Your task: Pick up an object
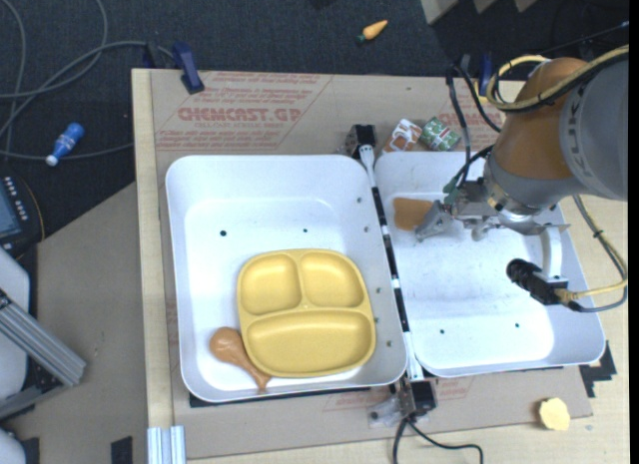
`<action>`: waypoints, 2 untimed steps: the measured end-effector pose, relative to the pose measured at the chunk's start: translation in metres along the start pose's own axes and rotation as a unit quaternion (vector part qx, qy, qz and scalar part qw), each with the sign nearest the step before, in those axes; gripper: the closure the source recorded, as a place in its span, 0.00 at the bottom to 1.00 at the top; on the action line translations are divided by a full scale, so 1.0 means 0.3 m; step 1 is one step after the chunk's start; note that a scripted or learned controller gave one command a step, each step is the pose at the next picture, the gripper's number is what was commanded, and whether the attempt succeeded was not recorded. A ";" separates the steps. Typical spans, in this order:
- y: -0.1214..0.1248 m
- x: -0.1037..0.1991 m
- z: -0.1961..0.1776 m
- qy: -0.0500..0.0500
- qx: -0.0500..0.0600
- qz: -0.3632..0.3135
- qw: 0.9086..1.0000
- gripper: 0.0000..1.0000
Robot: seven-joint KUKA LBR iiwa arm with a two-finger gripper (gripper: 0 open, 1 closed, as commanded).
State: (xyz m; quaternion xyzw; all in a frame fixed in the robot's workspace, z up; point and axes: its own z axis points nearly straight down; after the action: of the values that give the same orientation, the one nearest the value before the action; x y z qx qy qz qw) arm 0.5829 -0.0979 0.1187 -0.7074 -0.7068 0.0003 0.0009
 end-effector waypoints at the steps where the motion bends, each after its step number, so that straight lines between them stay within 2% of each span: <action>1: 0.190 -0.019 0.119 -0.001 -0.003 -0.002 1.000 0.00; 2: 0.238 0.020 0.113 -0.001 -0.002 -0.001 1.000 0.00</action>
State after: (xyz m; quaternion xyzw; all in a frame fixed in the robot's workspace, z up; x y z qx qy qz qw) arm 0.6542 -0.0918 0.0848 -0.7064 -0.7078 -0.0010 -0.0013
